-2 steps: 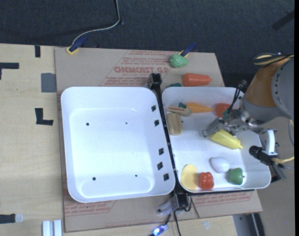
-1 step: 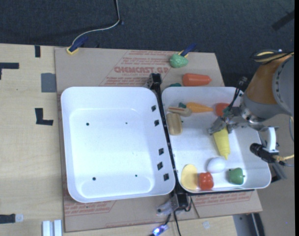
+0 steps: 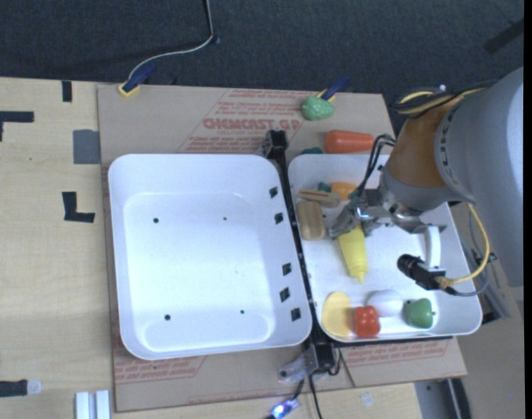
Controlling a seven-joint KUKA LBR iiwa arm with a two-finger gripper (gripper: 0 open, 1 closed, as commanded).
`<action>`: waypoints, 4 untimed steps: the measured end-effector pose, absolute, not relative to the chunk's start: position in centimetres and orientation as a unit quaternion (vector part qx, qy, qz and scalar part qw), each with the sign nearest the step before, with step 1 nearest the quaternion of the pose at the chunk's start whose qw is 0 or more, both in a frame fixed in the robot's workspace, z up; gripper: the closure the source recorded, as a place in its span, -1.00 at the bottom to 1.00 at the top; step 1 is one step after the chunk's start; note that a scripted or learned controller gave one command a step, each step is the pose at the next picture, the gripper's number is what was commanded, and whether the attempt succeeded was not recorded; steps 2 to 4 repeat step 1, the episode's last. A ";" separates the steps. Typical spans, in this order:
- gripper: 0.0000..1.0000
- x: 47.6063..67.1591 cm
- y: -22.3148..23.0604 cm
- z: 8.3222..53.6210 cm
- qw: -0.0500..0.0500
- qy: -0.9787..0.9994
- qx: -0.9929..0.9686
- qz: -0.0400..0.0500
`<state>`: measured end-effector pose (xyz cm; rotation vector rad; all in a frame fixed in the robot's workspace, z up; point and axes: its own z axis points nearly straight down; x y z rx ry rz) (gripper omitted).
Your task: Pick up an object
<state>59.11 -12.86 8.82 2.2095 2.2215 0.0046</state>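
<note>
The right bin [image 3: 462, 321] holds several toys. A yellow corn-like piece [image 3: 355, 253] lies in its middle, pointing toward the front. A tan wooden block [image 3: 311, 221] rests against the left wall, with an orange piece [image 3: 342, 188] behind it. Along the front lie a yellow round piece [image 3: 335, 312], a red tomato [image 3: 366, 321], a white piece [image 3: 384, 298] and a green pepper [image 3: 418, 312]. My gripper [image 3: 348, 217] is low in the bin, at the far end of the yellow piece and right of the tan block. The wrist hides the bin's back right.
The left white bin [image 3: 126, 177] sits beside the right one, with a black divider [image 3: 287, 225] between them. An orange carrot [image 3: 348, 140] and a green toy [image 3: 318, 107] lie on the cardboard behind the right bin. The arm [image 3: 475, 147] covers the right side.
</note>
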 end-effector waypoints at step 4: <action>1.00 63.8 -7.8 19.2 0.004 0.710 0.704 0.004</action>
